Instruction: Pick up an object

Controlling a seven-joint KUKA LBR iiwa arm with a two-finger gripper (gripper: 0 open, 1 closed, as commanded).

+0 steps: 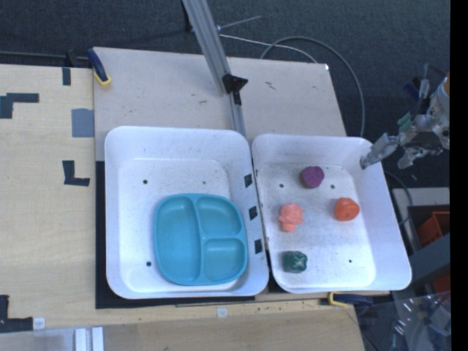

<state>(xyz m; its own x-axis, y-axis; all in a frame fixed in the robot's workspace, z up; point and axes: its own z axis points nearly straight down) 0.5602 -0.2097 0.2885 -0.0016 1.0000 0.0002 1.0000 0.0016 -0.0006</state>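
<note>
Green object in right bin, end effector apparently above bin's right rim, grip state unclear

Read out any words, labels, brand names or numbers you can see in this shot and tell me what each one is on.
None: no readable text, brand, number or sign.
The blue divided plate, the purple, pink, orange and dark green objects carry no lettering.
The dark tape patches on the bench are plain shapes, not characters.

Four small objects apart in the right bin: purple, orange, pink, dark green.
</note>
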